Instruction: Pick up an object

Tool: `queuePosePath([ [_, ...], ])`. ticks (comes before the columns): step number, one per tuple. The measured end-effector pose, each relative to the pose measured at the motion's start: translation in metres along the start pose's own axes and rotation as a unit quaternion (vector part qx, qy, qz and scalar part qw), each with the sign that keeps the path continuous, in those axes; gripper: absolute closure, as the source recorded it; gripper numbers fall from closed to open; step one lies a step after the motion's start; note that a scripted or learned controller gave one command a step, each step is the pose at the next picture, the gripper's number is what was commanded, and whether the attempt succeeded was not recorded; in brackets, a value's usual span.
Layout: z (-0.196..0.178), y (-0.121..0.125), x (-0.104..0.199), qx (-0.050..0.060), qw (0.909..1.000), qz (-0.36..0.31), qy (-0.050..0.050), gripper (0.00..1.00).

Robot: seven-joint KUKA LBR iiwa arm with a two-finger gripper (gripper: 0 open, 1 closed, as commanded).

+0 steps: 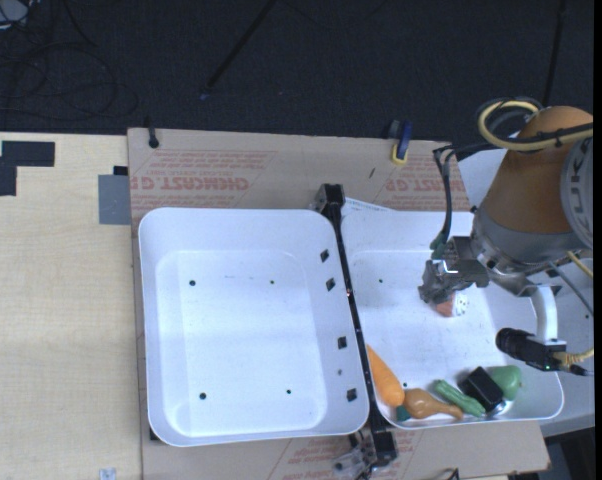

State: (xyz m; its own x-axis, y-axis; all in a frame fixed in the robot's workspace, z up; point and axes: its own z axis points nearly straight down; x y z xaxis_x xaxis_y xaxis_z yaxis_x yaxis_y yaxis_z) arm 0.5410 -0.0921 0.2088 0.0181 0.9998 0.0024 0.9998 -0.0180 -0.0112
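1. The gripper (443, 290) is down in the right bin (401, 268), right over a small reddish object (444, 308) on the bin floor.
2. Honestly can't tell how wide it's open or if it's got hold of anything.
3. Orange carrot-shaped piece (383, 375), tan piece (425, 403), green pieces (459, 398) and a black block (482, 386) sit along that bin's near edge.
4. The left bin (181, 238) is beside it.

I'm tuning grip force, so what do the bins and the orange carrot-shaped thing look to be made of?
The bins look like moulded plastic: white, smooth, with rounded corners and thin raised walls. The orange carrot-shaped thing in the right bin also looks like plastic or rubber, a toy by its even, saturated colour, though the view is too coarse to tell hard from soft.
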Motion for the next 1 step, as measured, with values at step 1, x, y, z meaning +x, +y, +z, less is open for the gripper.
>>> queuePosePath([
  [1, -0.0093, 0.0002, -0.0009, 0.000, 1.0000, -0.001, 0.000, 1.00],
])
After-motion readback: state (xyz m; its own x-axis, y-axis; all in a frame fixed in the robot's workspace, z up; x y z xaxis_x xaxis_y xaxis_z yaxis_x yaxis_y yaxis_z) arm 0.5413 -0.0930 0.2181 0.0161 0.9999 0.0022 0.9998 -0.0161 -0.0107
